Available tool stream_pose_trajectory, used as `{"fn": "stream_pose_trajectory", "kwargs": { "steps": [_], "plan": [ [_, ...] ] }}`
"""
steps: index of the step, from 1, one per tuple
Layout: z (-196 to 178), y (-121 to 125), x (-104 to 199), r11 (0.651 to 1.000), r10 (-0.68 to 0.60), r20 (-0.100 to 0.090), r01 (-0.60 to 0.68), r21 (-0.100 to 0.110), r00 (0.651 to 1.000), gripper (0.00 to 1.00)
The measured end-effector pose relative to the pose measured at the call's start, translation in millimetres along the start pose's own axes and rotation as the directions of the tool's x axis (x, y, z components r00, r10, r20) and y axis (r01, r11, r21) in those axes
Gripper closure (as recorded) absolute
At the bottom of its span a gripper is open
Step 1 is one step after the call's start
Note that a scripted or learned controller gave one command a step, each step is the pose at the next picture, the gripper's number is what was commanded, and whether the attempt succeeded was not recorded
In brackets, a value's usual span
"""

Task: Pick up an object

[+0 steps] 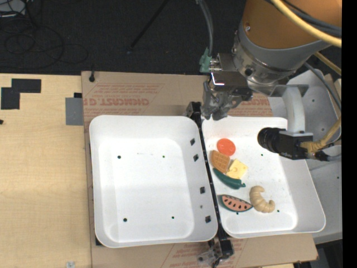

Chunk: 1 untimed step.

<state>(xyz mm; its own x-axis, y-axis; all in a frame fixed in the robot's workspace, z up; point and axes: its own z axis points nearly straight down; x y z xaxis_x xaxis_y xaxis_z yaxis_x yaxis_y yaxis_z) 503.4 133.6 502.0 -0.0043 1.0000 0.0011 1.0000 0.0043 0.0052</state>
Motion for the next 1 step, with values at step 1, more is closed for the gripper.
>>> {"fn": "stream_pose_trajectory", "kwargs": {
  "steps": [1],
  "plan": [
    [201.1, -25.7, -1.7, 1.000, 0.005, 0.005, -0.005, 0.022, 1.000, 1.00]
  ]
}}
